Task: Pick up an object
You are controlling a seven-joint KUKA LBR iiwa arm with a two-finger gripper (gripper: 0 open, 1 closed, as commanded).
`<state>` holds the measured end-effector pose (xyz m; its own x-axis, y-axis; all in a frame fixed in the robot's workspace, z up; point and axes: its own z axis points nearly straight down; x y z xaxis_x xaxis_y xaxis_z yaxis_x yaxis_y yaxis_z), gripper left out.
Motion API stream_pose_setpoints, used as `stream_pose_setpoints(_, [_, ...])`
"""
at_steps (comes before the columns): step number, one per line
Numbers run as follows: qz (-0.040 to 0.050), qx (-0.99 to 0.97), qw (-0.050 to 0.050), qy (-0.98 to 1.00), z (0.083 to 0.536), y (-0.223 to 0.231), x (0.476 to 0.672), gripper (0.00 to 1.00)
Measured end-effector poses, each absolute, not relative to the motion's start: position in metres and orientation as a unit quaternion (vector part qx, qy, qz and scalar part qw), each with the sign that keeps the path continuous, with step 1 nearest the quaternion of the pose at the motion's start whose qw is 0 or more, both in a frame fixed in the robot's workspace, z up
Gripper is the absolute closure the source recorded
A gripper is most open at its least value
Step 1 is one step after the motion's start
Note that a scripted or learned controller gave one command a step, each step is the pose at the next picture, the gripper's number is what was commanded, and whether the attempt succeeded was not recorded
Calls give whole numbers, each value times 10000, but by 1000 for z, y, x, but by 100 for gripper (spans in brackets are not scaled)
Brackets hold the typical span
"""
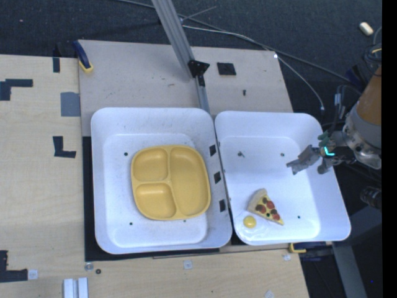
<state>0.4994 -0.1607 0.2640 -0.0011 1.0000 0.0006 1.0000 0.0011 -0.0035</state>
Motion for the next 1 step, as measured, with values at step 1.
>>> stream_pose_setpoints(1, [6, -7066, 7, -7076, 265, -161, 500, 0])
